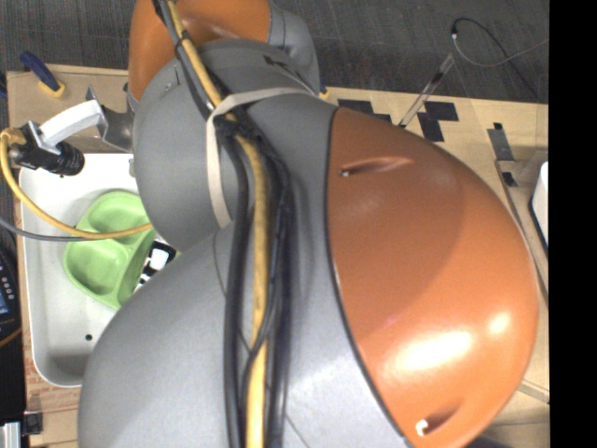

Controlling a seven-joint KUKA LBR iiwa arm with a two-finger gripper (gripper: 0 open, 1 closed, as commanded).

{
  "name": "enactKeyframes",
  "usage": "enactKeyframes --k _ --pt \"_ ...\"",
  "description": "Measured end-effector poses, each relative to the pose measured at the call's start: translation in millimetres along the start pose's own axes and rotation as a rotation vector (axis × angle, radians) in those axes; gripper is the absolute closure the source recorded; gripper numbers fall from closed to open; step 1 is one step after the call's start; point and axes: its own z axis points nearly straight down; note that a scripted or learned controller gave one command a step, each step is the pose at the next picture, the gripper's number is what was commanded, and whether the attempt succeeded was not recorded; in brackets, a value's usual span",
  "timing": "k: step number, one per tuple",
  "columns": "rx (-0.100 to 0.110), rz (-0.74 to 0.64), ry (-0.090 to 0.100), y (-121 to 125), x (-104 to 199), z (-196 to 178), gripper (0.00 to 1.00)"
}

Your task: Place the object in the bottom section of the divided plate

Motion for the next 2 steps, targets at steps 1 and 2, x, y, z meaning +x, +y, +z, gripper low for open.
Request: enactKeyframes --k 1,2 --pt "0.004 -0.416 -0.009 -9 -31 17 0.0" --pt "0.003 -0.662 -0.008 0 12 -24 0.0"
